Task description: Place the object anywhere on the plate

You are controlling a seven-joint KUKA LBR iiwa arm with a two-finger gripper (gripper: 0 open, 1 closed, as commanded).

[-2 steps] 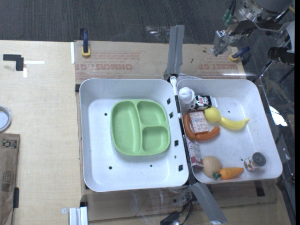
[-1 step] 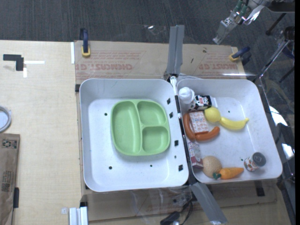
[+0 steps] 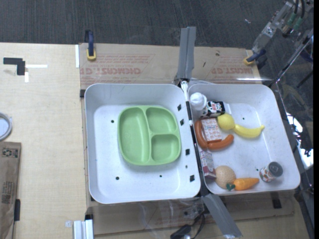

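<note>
A light green plate (image 3: 149, 134) with three compartments lies in the left white bin (image 3: 99, 148); nothing rests on it. The right white bin (image 3: 279, 133) holds the loose objects: a white bottle (image 3: 197, 100), a small black-and-white carton (image 3: 215, 107), a yellow lemon (image 3: 226, 122), a banana (image 3: 249, 130), a red sausage (image 3: 215, 143) with a labelled packet (image 3: 211, 128) on it, a flat wrapper (image 3: 206, 162), a tan round ball (image 3: 225, 174), an orange carrot (image 3: 244, 183) and a small can (image 3: 271, 171).
A grey divider post (image 3: 187, 54) rises behind the seam between the bins. Clamps (image 3: 89, 49) (image 3: 254, 58) hold the cardboard backing. Cables and metal hardware (image 3: 281, 19) hang at the top right. A tape roll (image 3: 2, 127) sits at the far left.
</note>
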